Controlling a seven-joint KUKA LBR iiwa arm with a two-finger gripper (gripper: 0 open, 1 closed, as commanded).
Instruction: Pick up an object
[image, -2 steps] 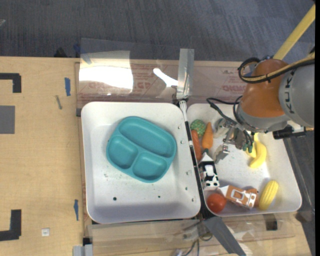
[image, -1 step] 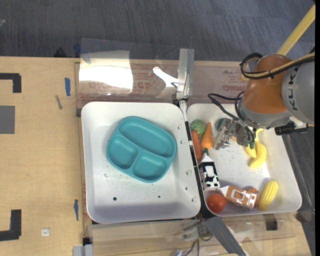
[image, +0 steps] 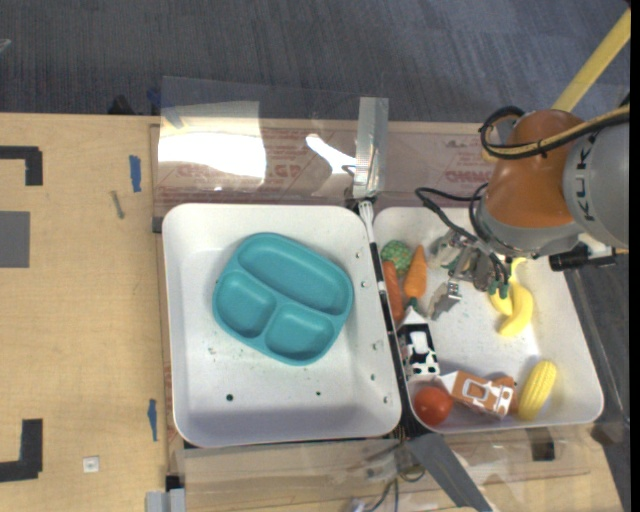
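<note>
Gripper (image: 462, 272) hung over right bin (image: 585, 385), fingers apart, nothing between them. Nearest pick: carrot (image: 414, 271), just left of fingertips, long axis running near-to-far along bin. Banana (image: 516, 305) lay just right. Carrot judged likelier target.

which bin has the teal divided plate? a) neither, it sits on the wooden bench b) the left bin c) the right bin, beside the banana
b: the teal plate lies flat in the left bin, while the banana is over in the right bin.
</note>
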